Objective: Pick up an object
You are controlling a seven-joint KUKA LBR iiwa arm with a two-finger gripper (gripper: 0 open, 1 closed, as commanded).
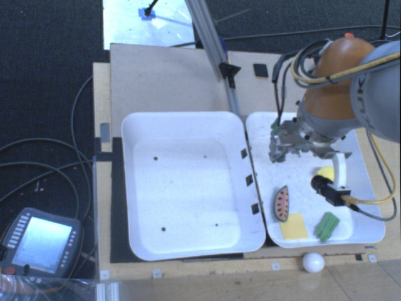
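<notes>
Camera view has two shallow white bins: the left bin [188,180] and the right bin [369,231], which holds one watermelon-slice toy [281,203], one flat yellow square [293,227], one green ridged piece [326,225] and one yellow lump [325,172]. The gripper [279,149] hovers over that bin's upper left; can't tell whether it's clenched. One white ball [313,262] sits on the bench.

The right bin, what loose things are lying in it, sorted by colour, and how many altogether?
Yellow: 2, the flat square and a piece partly hidden behind the arm's attachments
Green: 1, the block
Red: 1, the watermelon slice
Total: 4
The white ball lies outside the bin, so it is not counted.
</notes>
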